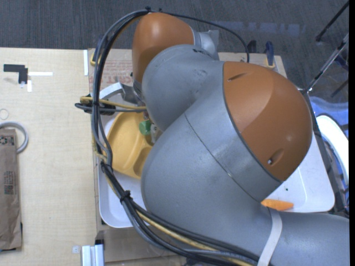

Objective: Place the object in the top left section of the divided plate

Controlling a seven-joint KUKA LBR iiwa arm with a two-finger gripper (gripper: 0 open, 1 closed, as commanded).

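Looking down on arm [222,148] stretched from right across both bins, blocking most of the scene. Can't tell gripper state: buried under the arm's bulk, somewhere over the left bin [113,212]. Seeing yellow divided plate [125,143] in left bin, only its left part exposed, one raised divider ridge visible. Spotting small green object [145,128] at the plate's right visible edge, right against the arm housing. Can't tell which section, or whether resting on the plate or held above it. Also noting orange piece [277,205] in the right bin [319,187], near side, just poking out from under the arm, well apart from the plate. Tracing black cables [102,60] from the arm's far end down along the left bin's left rim toward the near edge. Off to the left on the wooden bench [55,148]: brown paper bag [8,187] at the frame's left edge, black marker piece [15,70] at far left.
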